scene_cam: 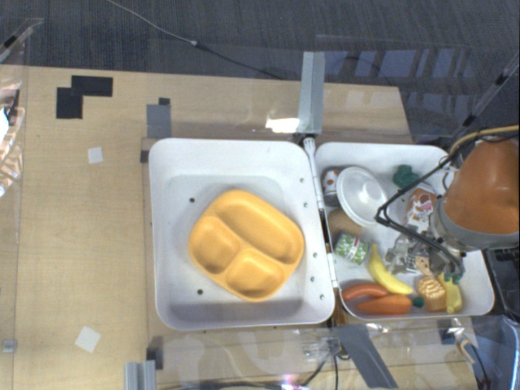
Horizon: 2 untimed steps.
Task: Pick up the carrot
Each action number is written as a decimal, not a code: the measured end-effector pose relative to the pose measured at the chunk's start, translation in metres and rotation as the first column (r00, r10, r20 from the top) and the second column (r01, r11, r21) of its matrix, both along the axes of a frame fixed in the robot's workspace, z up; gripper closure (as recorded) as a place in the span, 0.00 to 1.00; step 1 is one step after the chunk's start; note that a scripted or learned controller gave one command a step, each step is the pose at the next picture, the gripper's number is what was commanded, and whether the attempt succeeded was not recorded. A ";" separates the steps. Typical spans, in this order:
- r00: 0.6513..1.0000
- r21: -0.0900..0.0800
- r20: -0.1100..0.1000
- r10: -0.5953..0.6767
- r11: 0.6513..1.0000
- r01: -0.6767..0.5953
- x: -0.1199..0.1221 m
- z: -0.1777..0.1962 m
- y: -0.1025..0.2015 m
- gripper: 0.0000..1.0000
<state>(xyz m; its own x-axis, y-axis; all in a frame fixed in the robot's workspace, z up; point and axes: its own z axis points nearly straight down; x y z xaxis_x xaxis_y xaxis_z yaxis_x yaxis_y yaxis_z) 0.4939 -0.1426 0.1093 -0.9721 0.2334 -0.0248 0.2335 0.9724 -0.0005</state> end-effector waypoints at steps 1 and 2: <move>0.992 0.006 0.003 -0.125 0.992 0.125 0.024 -0.005 0.049 1.00; 0.997 0.001 -0.005 -0.080 0.997 0.080 0.027 0.107 -0.029 1.00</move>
